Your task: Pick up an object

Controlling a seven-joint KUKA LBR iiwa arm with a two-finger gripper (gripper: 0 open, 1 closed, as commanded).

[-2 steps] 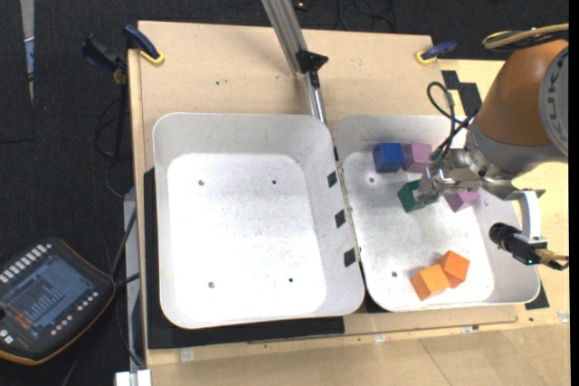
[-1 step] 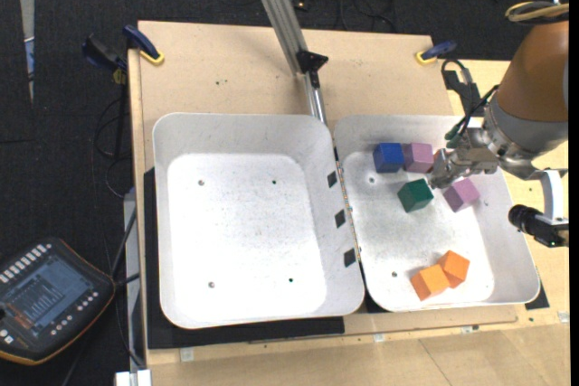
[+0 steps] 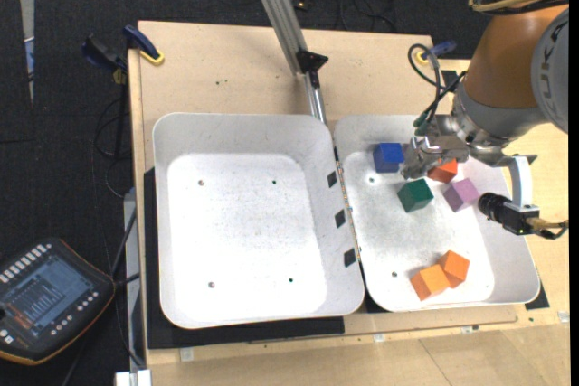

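Where the bench [image 3: 226,59] meets the dark floor at the far left, a pendant [image 3: 41,298] with a lit screen lies well left of the left bin [image 3: 181,140], and a blue clamp [image 3: 140,41] grips the bench corner above that bin. Just right of the left bin, touching it along a shared edge, sits the right bin [image 3: 507,285], which holds all the blocks. Nearest the left bin is the blue block [image 3: 388,156], with the green block [image 3: 415,194] just below and right of it. Farther right lie a red block [image 3: 442,171] and a purple block [image 3: 462,193], and two orange blocks [image 3: 439,274] touch each other near the front wall. The gripper [image 3: 418,160] hangs between blue and red, just above green; whether its fingers are spread or pinching anything I cannot tell.
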